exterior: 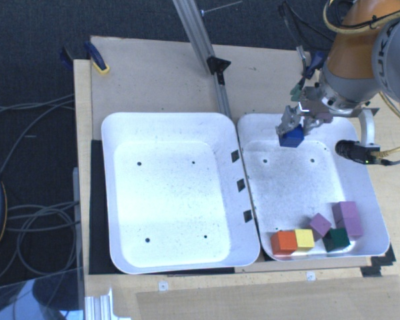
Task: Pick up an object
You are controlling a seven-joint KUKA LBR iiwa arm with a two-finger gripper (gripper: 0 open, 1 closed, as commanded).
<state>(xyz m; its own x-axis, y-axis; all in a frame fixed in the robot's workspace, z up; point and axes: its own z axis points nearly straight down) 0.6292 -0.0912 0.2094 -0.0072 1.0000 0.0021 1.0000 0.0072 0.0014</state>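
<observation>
My gripper hangs over the far end of the right bin, near its back left corner. A small blue block sits between its fingers, and the gripper is shut on it. Along the bin's front edge lie an orange block, a yellow block, a small purple block, a green block and a taller purple block. The arm's orange band rises at the upper right.
The left bin lies beside the right one, with small black clips along the shared rim. A slanted metal pole crosses the bench behind the bins. Cables trail on the floor at the left.
</observation>
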